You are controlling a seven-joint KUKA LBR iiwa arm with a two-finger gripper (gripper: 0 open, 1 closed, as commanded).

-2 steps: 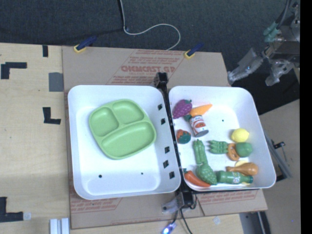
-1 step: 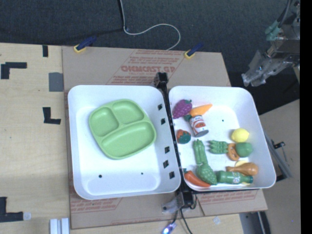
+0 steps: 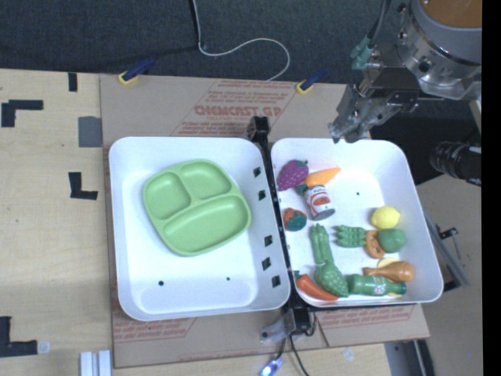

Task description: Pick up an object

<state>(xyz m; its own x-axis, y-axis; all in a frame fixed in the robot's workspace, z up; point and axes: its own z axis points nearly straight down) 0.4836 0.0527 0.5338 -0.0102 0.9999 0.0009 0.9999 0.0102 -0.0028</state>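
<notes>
My pincer hangs above the back rim of the right bin, holding nothing; how far it gapes I cannot tell. Toy foods crowd that bin, a purple grape bunch nearest.

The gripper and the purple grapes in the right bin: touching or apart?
Apart. The camera view shows the gripper at the right bin's far rim, with bare white floor between it and the purple grapes.

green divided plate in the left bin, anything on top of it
Nothing visible rests on the green divided plate; all three compartments look bare. It lies flat on the left bin floor, so whatever is beneath it is covered.
</notes>
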